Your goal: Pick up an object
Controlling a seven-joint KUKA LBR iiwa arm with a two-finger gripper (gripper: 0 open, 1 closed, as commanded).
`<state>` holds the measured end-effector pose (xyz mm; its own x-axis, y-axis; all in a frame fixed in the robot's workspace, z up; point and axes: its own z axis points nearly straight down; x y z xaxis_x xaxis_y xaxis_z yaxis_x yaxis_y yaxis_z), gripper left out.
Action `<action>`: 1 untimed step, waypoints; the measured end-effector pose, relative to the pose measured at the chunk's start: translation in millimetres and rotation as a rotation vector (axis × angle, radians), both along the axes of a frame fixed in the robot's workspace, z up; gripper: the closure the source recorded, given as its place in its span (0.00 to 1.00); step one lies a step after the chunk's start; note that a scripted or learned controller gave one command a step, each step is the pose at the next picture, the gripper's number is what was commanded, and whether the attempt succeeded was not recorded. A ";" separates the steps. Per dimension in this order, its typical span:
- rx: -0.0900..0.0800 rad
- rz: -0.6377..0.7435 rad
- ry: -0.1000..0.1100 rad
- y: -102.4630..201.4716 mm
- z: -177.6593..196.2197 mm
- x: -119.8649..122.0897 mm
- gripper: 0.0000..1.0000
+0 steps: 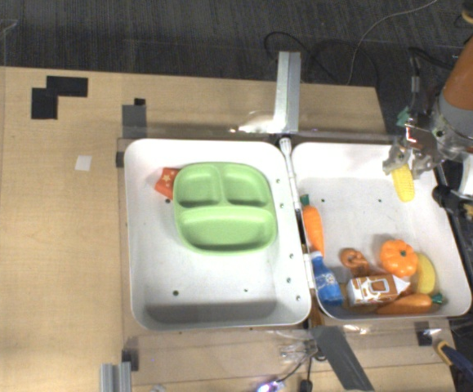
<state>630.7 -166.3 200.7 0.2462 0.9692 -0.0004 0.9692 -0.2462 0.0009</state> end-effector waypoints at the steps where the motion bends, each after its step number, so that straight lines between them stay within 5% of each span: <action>1: 0.000 -0.066 0.002 -17.2 -40.1 39.1 1.00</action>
<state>669.8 -183.4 160.6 0.3095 0.9509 -0.0007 0.9509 -0.3095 -0.0008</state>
